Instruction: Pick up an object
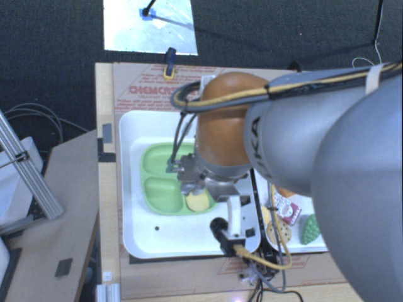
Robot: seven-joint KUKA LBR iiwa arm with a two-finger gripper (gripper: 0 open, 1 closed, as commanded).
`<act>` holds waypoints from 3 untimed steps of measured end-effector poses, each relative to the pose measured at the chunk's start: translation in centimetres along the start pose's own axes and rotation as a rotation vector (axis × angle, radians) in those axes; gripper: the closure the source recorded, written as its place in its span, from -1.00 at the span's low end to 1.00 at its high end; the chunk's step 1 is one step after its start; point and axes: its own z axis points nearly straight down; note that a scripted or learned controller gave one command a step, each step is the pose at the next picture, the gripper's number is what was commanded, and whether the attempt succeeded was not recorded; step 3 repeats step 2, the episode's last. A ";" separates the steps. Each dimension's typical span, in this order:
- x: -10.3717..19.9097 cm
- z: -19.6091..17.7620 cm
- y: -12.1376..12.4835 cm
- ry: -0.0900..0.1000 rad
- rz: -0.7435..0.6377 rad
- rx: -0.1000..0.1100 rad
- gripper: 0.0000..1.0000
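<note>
Light-green divided tray (160,180), pale-yellow piece (199,202)

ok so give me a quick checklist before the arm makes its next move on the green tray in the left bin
1. Target in view: green tray lies in the left bin, partly hidden by the arm. Ok.
2. Hand over the target: hand sits at the tray's right edge. Ok.
3. Something held: cannot tell, the wrist hides it.
4. Nearby clutter: a pale yellow piece lies against the tray beside the hand. Not ok.
5. Right bin items: green piece and red-and-white packet lie apart from the hand. Ok.
</note>
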 end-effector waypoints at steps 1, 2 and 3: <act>-6.9 4.8 -0.1 -0.005 0.008 0.005 1.00; -8.8 2.9 11.3 -0.003 0.002 -0.012 1.00; -8.8 2.9 11.3 -0.003 0.002 -0.012 1.00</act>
